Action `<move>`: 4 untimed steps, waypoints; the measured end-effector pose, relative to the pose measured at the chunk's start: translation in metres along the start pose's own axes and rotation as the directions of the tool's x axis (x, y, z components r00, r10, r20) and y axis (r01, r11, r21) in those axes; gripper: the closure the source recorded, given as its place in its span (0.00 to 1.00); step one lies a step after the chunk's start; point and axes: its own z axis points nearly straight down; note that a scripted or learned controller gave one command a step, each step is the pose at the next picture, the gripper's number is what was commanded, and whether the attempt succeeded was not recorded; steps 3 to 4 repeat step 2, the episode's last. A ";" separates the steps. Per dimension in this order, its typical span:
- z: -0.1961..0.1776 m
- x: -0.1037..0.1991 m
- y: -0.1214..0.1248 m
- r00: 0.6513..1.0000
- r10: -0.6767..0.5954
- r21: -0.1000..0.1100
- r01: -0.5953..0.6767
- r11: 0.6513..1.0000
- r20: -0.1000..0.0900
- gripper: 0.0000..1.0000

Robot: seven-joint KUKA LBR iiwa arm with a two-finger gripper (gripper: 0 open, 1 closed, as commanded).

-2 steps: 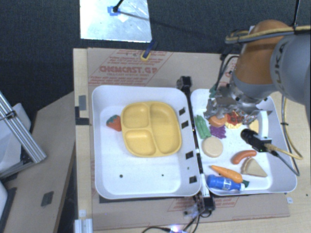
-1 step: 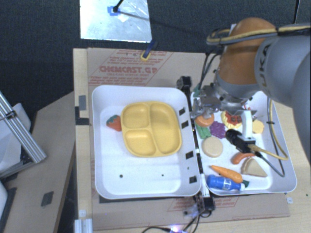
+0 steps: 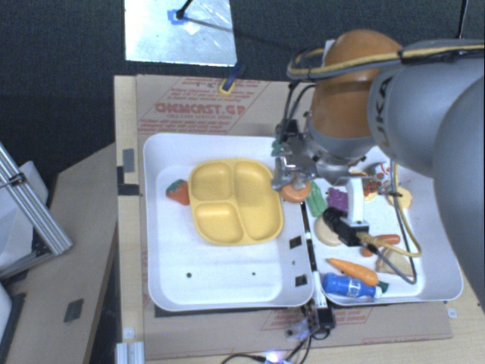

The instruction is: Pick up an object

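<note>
At six o'clock in the right bin (image 3: 443, 283) lie a blue bottle (image 3: 345, 286) and a toy carrot (image 3: 352, 269), light, stiff, slippery; take the carrot mid-body. Farther, the pincer (image 3: 292, 174) hangs over an orange disc (image 3: 295, 193); its opening I cannot tell.

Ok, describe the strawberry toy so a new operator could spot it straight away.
Find the left bin, the one holding the big yellow divided plate. The strawberry lies on the bin floor right beside the plate's left edge. It is small, red-orange with a green leafy top, and it is the lone small toy in that bin, apart from the toy clutter in the right bin.
</note>
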 end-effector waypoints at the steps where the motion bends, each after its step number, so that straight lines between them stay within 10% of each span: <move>1: 0.005 0.031 -0.009 1.000 0.003 0.001 -0.003 1.000 0.001 1.00; 4: 0.023 0.030 -0.003 1.000 0.008 0.002 -0.008 1.000 0.003 1.00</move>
